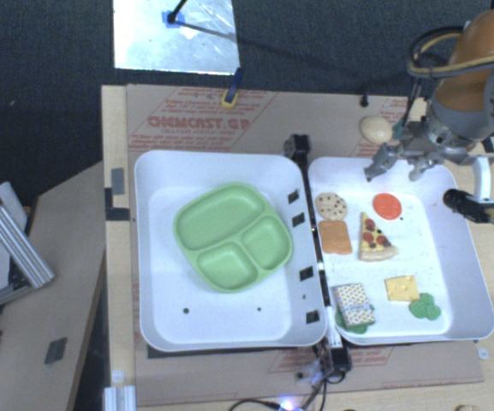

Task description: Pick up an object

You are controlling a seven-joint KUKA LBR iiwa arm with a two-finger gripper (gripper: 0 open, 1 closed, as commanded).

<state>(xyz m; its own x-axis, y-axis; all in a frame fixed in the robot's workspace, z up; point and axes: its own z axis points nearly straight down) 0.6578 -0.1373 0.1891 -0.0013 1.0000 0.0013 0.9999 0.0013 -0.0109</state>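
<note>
Your hand [398,166]: fingers spread and empty, poised at the right bin's [465,255] far rim; nearest pick, the red disc [387,205], lies just below it, ungrasped; lift outstanding.

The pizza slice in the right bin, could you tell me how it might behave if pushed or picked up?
The pizza slice lies flat, so it probably slides rather than rolls. It looks thin, likely light and awkward to pinch from above. The toast sits close beside it, so a push leftward may bump that.

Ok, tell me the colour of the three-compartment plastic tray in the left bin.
Light green, clear in the camera view.
</note>
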